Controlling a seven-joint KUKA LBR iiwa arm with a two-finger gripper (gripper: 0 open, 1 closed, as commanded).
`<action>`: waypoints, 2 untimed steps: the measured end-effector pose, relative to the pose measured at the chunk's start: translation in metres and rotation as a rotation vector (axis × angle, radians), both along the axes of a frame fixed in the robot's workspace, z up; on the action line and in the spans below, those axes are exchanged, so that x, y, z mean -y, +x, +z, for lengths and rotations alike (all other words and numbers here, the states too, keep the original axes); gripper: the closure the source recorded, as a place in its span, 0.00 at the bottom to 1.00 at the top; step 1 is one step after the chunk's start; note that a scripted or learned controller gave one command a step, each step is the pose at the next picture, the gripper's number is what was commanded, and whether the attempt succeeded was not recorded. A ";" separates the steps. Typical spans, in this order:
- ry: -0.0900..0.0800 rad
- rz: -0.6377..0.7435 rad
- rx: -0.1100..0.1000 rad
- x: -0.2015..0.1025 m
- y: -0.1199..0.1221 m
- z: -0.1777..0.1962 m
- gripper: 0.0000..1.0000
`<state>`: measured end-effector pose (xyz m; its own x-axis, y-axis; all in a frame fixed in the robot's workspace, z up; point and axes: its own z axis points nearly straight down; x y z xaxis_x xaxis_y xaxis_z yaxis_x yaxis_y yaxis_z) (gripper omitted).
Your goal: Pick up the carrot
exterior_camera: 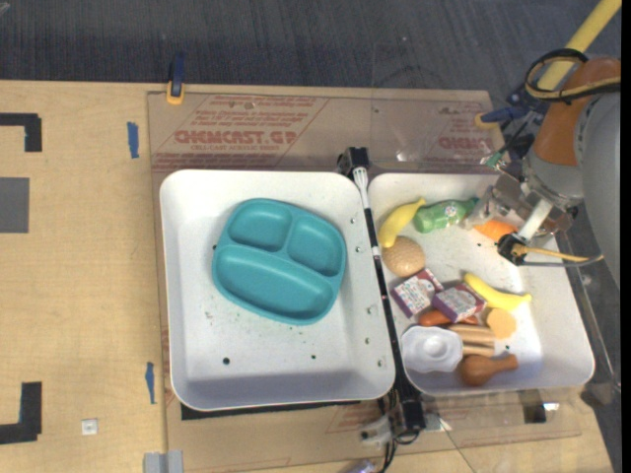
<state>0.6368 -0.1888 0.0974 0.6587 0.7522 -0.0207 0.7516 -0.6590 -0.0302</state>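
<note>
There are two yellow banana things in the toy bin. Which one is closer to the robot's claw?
The gripper is closest to the lower banana, the one lying beside the purple packet. The other banana sits farther away, next to the green bottle.

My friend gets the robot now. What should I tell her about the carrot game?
Gripper: low over the far right corner of the right bin; whether it is open or shut cannot be told.
Carrot: the orange piece in that corner, right beside the gripper, next to the green bottle. Not seen between the fingers.
Done: the arm has reached the carrot.
Left: grip it and lift it out. The teal plate sits in the left bin.
</note>
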 end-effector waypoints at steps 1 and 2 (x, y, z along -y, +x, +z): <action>0.002 -0.030 0.039 0.003 -0.030 -0.009 0.00; -0.007 -0.024 0.035 0.005 -0.029 0.001 1.00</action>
<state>0.6076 -0.1939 0.0989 0.6767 0.7362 -0.0022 0.7362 -0.6767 0.0007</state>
